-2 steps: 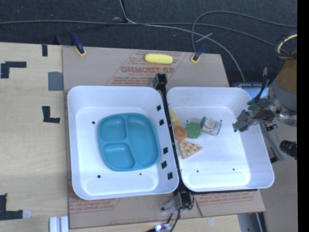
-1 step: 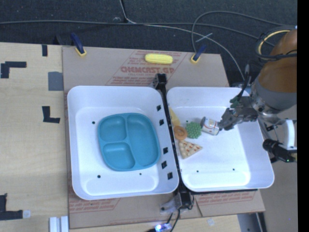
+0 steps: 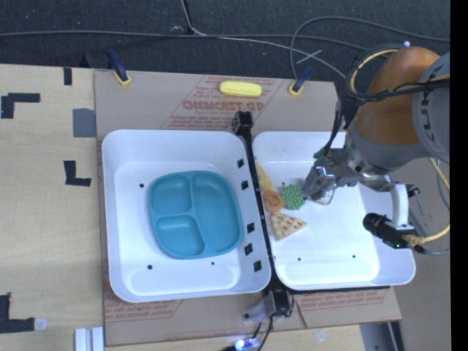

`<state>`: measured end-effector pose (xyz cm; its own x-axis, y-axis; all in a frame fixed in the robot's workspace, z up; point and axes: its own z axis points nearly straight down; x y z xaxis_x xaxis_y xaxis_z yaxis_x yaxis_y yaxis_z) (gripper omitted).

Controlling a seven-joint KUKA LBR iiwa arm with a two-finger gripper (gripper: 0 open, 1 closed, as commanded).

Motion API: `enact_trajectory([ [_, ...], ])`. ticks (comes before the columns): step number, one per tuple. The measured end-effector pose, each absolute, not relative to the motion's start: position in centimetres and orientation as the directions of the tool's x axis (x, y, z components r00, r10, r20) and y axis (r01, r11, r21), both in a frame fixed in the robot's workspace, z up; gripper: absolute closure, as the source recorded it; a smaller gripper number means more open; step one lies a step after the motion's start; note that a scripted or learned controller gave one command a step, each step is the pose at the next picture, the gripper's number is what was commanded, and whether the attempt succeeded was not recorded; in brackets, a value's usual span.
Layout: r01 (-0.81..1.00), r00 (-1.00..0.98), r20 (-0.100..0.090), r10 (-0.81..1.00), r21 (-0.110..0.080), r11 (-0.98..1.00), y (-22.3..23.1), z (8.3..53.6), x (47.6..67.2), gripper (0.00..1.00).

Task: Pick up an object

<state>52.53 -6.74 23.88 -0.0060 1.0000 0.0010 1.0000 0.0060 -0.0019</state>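
Cardboard (image 3: 146, 101) covers the desk under both bins, its near edge showing just below them. On it, the left bin (image 3: 117, 218) holds a blue divided plate (image 3: 195, 214), three compartments, lying flat near the middle. The right bin (image 3: 351, 269) sits tight against it, a black clip strip (image 3: 252, 196) running along the seam between them.

Against the right bin's left wall lies a small cluster of toy food: a tan waffle-patterned wedge (image 3: 287, 226) nearest me, an orange ring-shaped piece (image 3: 273, 200) just above it, a thin yellow sliver (image 3: 260, 175) by the wall, and a small green knobbly piece (image 3: 292, 195) touching the orange ring's right side.

The pincer (image 3: 319, 189) hangs low in that bin, just to the right of the green piece and very close to it; I cannot tell how its tips are set or whether anything sits between them. Behind it rises the grey arm with its orange band (image 3: 395, 101).

Farther back, a yellow corn cob toy (image 3: 240, 88) lies on the cardboard beyond the bins, between two blue-and-yellow clamps (image 3: 117, 67).
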Motion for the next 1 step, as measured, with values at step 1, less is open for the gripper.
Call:
enact_trajectory([
  [1, 1.0, -0.006, 0.001, 1.0, -0.003, 0.006, -1.72, 22.5, 52.66, 1.0],
])
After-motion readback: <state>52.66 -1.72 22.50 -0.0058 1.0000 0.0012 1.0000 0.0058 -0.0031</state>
